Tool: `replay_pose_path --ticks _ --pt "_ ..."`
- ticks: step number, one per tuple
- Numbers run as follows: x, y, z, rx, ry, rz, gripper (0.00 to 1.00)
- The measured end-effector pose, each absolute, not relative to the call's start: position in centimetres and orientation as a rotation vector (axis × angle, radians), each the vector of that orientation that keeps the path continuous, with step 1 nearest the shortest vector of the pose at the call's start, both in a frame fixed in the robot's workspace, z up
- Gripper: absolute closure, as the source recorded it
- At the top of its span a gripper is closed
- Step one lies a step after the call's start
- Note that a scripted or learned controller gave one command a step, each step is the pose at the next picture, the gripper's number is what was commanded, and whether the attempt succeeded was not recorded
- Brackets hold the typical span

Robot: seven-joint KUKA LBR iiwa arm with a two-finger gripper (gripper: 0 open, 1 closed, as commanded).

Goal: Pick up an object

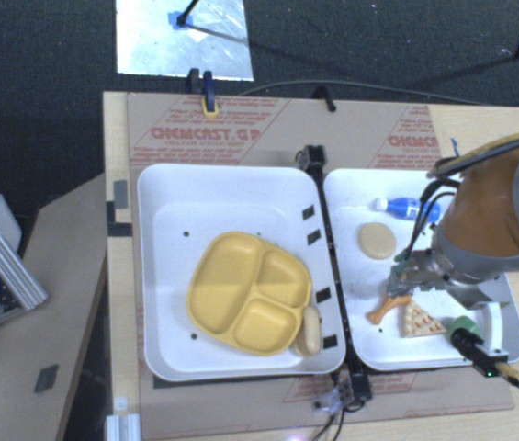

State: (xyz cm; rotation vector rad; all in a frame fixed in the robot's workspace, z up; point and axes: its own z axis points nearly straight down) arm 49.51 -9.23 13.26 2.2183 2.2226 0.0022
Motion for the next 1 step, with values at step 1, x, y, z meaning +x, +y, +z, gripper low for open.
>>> replay_pose_path --ticks 1 --pt "50.46 -9.39 19.38 2.212 2.221 0.008 1.0"
